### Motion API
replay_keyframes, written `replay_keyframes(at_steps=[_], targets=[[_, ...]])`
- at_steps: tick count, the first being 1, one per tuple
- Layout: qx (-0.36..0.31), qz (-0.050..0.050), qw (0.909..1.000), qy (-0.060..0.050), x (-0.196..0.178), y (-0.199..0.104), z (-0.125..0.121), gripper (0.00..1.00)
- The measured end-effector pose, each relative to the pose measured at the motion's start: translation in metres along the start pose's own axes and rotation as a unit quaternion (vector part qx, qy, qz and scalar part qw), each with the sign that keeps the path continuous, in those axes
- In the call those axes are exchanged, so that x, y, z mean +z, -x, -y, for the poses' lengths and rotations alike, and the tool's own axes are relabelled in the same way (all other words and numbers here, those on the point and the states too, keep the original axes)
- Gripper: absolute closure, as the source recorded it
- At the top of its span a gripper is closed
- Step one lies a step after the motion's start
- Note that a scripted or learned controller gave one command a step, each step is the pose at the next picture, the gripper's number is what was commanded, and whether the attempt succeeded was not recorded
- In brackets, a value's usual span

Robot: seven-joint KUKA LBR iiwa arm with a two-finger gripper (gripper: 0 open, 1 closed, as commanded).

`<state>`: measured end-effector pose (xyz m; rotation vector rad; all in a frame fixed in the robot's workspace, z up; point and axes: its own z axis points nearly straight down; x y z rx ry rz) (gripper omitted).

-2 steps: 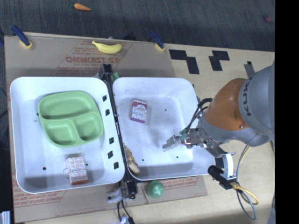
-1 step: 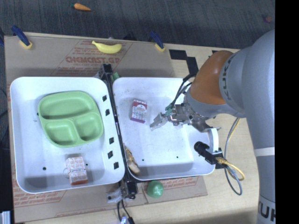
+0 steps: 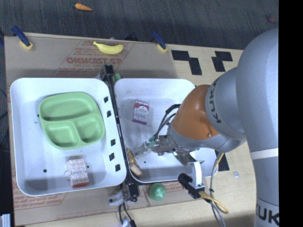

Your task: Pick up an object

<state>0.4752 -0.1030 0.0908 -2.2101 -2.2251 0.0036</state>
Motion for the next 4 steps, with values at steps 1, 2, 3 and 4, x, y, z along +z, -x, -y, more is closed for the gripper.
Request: replay_keyframes(at_steps=[1,2,3,4], targets=[[-0.003,0.001,1.0000,0.000,-0.010,0.001,-0.001,1.00],[0.000,0.000,1.0000,0.002,-0.101,-0.067,-0.002,1.00],[0.001,0.000,1.0000,0.002,-0.101,-0.067,-0.001,0.00],[0.002,0.001,1.0000,0.002,-0.130,0.008,-0.012,0.00]])
